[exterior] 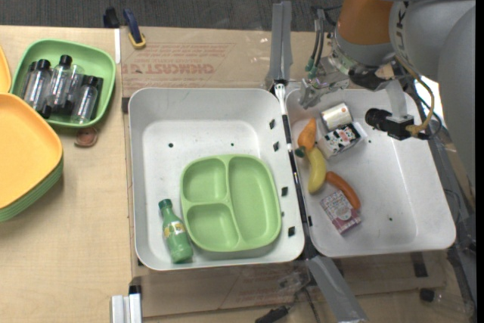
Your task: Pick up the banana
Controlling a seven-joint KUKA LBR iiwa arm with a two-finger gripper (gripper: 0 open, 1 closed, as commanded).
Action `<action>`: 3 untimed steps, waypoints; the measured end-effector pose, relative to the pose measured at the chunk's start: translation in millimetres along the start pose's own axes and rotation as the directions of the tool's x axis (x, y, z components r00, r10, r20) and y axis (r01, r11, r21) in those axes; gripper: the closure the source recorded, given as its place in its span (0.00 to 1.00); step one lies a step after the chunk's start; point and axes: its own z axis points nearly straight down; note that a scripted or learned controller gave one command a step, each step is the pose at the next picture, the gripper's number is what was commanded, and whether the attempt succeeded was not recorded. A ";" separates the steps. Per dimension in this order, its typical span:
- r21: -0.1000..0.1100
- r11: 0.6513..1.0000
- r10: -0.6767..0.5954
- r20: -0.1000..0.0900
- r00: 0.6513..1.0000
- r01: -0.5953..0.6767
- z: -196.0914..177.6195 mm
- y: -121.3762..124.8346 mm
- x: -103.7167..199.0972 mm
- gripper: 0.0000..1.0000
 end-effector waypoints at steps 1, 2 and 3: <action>-0.002 0.923 0.385 0.001 0.923 -0.385 -0.5 -2.3 -7.6 1.00; -0.001 0.919 0.393 0.001 0.919 -0.393 -100.0 -20.7 -68.3 1.00; 0.000 0.975 0.222 0.000 0.975 -0.222 -26.6 -8.7 -28.3 1.00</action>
